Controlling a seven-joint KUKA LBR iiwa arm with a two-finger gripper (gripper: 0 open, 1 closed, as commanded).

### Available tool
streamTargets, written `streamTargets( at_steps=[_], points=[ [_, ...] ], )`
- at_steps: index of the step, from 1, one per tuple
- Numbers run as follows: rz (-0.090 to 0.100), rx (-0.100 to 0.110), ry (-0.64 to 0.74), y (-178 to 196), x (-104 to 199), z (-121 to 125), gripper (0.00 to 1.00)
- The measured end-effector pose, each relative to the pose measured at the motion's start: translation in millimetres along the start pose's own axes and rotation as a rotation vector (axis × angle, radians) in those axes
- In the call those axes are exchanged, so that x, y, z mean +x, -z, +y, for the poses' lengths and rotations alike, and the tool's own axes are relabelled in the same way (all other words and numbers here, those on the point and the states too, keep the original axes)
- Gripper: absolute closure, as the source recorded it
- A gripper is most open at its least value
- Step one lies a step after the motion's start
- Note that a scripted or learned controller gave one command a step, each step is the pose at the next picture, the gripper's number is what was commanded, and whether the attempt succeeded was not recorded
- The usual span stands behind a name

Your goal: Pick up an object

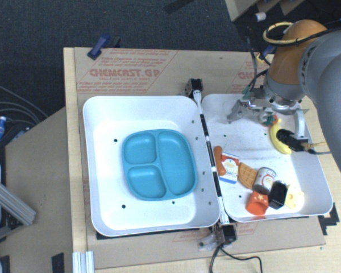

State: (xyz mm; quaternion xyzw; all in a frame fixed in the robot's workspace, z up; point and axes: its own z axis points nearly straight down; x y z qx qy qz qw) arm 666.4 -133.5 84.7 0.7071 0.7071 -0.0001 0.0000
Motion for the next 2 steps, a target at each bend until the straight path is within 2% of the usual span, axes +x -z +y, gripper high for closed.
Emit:
streamTargets(
  at_steps=[2],
  points=[
    [0.002,-0.004,0.002,1.1,-20.6,1.3,0.00]
  ],
)
